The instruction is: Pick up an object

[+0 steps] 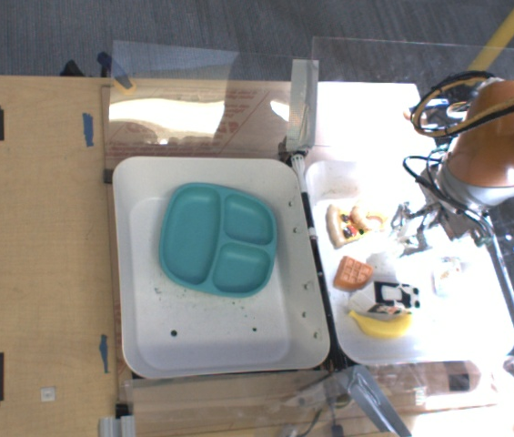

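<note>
On the counter (38, 244) of pale brown board you see two shallow white bins side by side. The left white bin (138, 335) carries a teal plastic plate with three compartments (218, 239), lying flat near the bin's middle; a few dark specks dot the floor of that bin below the plate.

In the right white bin (475, 326), which is strongly lit and washed out, you have a cluster of small things. A pale oblong toy with red and tan markings (351, 223) lies near the upper left of the bin. Just below it sits a small orange waffle-patterned square (354, 272). Lower still, a yellow banana-shaped toy (382, 324) lies along the bin floor, and a small black-and-white item (395, 294) rests against its top edge. A small whitish object (447, 272) lies apart to the right; its shape is too washed out to tell.

The grey arm with the orange band (491, 139) reaches in from the right, and its gripper (413, 228) hangs over the right bin, just right of the pale oblong toy. Nothing shows between the fingers, and glare keeps you from telling whether they are spread or pressed together.

No writing or label on any item is readable.
</note>
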### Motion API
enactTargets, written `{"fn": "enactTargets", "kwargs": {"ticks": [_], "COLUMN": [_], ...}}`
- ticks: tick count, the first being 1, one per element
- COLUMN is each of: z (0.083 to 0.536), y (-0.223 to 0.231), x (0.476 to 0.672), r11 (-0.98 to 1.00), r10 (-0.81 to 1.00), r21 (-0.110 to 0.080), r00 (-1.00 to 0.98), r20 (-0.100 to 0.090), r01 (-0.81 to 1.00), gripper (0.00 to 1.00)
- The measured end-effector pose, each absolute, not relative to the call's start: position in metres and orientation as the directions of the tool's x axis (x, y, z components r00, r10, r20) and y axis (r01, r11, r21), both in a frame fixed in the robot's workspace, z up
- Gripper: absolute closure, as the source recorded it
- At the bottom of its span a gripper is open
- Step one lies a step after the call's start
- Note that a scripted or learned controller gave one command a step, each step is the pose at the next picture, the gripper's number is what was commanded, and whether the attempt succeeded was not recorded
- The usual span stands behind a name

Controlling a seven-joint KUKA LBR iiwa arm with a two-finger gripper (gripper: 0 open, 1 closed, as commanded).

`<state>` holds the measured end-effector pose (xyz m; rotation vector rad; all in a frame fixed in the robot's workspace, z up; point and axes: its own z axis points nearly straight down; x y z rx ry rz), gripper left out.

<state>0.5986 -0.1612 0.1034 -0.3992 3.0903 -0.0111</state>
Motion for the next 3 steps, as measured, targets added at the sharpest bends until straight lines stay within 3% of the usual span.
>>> {"fn": "enactTargets", "kwargs": {"ticks": [1,2,3], "z": [0.185,0.187,0.278], "y": [-0.106,-0.044,-0.076], "x": [0.628,0.623,0.504], "r11": [0.842,0.804,0.945], "r10": [-0.540,-0.594,-0.327], "r21": [-0.007,-0.001,-0.003], "r00": [-0.842,-0.804,-0.945], "r20": [-0.013,-0.007,-0.008], "r01": [-0.540,-0.594,-0.327], "gripper": [1.00,1.00,1.00]}}
